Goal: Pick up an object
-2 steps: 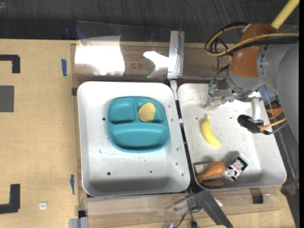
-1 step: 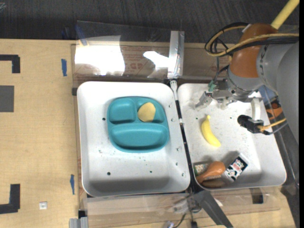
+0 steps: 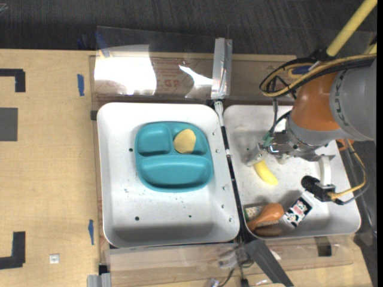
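Note:
In the right bin point(image 3: 344, 220), a small yellow banana-shaped piece point(image 3: 265, 173) lies near the middle. My gripper point(image 3: 262, 153) hangs just above and slightly left of its upper end, below the arm's orange band point(image 3: 316, 107). A brown bread-like piece point(image 3: 267, 215) rests at the bin's front left corner, and a black-and-white carton point(image 3: 297, 211) lies to its right. In the left bin point(image 3: 114, 208), a teal divided plate point(image 3: 170, 171) carries a yellow-tan round object point(image 3: 184, 140) in its upper right compartment.
A grey ridge point(image 3: 228, 160) divides the two bins. Cables point(image 3: 287, 76) loop behind the arm at the back right, and a black connector with a wire point(image 3: 320, 187) hangs over the right bin. Cardboard point(image 3: 48, 160) covers the bench on the left.

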{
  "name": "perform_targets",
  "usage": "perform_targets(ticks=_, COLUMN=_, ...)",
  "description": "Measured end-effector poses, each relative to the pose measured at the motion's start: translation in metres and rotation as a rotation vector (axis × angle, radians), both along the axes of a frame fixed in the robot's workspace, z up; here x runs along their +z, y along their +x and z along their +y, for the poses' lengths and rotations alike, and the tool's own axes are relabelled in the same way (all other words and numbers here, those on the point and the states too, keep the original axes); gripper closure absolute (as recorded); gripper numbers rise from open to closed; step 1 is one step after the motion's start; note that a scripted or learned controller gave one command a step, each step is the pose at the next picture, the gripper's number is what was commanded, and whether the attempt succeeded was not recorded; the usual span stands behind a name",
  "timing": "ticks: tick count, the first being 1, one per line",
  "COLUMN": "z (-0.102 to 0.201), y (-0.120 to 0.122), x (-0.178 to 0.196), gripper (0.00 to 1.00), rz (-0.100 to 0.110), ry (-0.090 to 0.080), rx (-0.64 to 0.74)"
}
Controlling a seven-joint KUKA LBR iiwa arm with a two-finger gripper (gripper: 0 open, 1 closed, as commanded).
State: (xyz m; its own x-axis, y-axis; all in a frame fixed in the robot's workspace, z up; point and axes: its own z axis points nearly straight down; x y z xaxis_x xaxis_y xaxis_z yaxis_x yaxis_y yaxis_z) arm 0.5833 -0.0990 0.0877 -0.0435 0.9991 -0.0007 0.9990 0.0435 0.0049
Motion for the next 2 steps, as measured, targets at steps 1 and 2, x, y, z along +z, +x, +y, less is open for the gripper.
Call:
perform_targets(ticks=1, z=0.000, y=0.002, x=0.012, gripper=1.00, rz=-0.007, ry=-0.002, rx=-0.001)
perform_targets(ticks=2, z=0.060, y=-0.001, x=0.117, gripper=1.00, rz=-0.002, ry=0.003, rx=-0.132)
